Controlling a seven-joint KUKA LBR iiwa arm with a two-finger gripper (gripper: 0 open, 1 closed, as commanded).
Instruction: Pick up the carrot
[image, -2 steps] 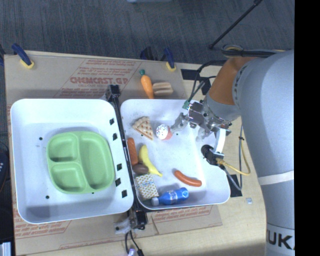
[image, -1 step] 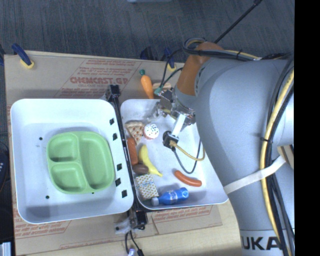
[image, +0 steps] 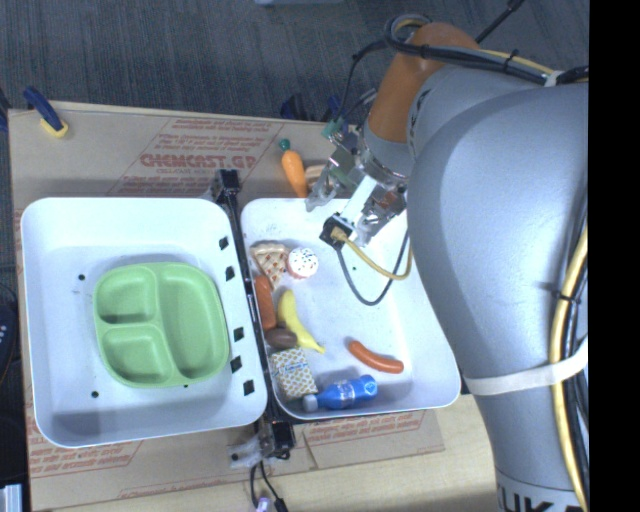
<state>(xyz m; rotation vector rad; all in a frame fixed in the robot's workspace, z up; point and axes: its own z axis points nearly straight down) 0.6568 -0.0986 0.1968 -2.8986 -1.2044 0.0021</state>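
The carrot (image: 293, 172), orange with a green top, is at the far rim of the right bin (image: 425, 330), over the cardboard just beyond it. My gripper (image: 325, 185) hovers over the bin's far edge, immediately right of the carrot. The carrot's right side meets the gripper's metal parts, and I cannot tell whether it is held or lying on the bench.
The right bin holds a waffle-like slice (image: 268, 260), a pink-white ball (image: 302, 263), a sausage (image: 263, 300), a banana (image: 297, 320), a cracker box (image: 293, 373), a blue bottle (image: 345, 392) and an orange hot dog (image: 375, 356). The left bin (image: 40, 300) holds a green divided tray (image: 160, 322).
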